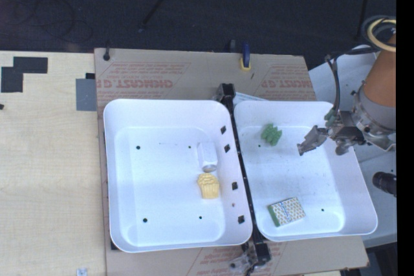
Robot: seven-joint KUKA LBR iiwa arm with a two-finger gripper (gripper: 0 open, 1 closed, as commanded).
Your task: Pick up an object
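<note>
Left bin (123, 139): held a toy (208, 186) right of centre, with a small cup (208, 157) just behind it.
Right bin (349, 203): held a block (271, 134) at the rear left and a packet (286, 211) at the front.
Gripper (323, 142): hung over the right bin's right side, right of the block.

White bins (123, 139) hold a yellow toy (208, 186), green block (271, 134), green-white patterned packet (286, 211)

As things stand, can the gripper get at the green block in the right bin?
Probably yes. The gripper hangs over the right bin, and the green block lies alone on the bin floor to its left in this view, with nothing between them.
</note>
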